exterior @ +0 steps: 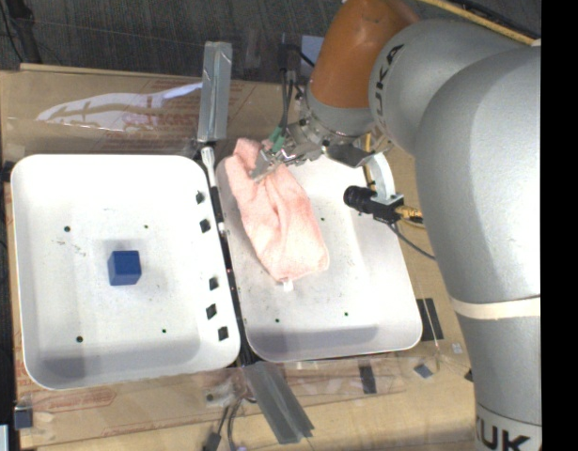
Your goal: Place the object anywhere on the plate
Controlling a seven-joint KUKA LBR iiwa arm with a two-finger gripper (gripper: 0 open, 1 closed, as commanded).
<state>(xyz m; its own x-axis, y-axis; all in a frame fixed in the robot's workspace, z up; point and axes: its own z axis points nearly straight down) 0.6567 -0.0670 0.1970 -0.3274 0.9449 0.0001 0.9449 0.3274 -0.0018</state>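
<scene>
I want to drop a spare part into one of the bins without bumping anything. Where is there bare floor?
The left bin is mostly bare: only a small blue cube sits left of centre, with room all round it. In the right bin, a pink cloth covers the left half, with the gripper crowding the top; the lower strip and the right side are free.

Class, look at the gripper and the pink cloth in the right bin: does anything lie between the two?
Nothing visible does. The gripper is already down at the upper end of the pink cloth, which lies in the right bin. The blue cube sits apart in the left bin.
</scene>
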